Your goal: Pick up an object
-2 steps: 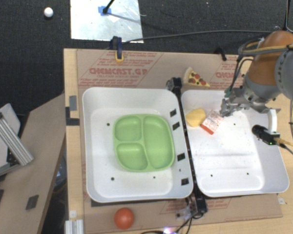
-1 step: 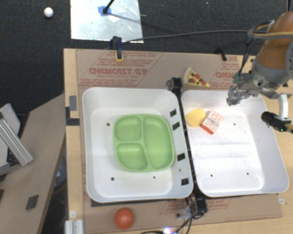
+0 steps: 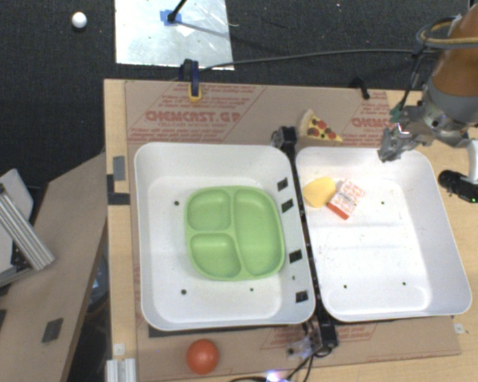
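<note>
In the right bin [image 3: 430,237] a yellow lump [image 3: 319,190] lies near the back left corner, with a small red and white packet [image 3: 345,199] touching its right side. My gripper [image 3: 391,149] hangs over the back rim of the right bin, to the right of both and clear of them. Nothing shows between its fingertips.
A green divided plate [image 3: 234,232] lies in the left bin [image 3: 155,213]. A toy pizza slice [image 3: 319,126] rests on the board behind the bins. An orange ball [image 3: 201,356] sits on the bench in front of the left bin.
</note>
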